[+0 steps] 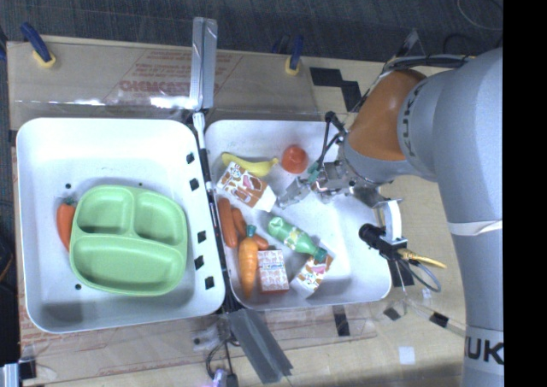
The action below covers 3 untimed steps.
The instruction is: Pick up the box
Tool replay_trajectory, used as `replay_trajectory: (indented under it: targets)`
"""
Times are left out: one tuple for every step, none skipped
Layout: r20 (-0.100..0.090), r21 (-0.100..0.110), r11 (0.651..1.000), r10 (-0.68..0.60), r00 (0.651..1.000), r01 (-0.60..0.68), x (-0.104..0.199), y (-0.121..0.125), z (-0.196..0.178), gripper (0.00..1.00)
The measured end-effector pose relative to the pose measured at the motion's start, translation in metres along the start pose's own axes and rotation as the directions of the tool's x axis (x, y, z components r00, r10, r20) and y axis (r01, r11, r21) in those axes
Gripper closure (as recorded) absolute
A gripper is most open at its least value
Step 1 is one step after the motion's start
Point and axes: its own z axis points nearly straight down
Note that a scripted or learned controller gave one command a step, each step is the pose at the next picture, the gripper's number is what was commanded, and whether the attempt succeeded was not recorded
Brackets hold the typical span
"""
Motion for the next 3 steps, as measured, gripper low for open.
replay_trajectory:
  targets:
    - [0.001,0.0,1.0,-0.003,1.0,0.003,0.0,0.0,-0.01,1.0]
    - [0.001,-0.001,1.0,-0.004,1.0,0.004,0.0,0.0,-0.011,0.0]
    - [0.001,0.0,1.0,-0.009,1.0,0.009,0.0,0.001,-0.021,1.0]
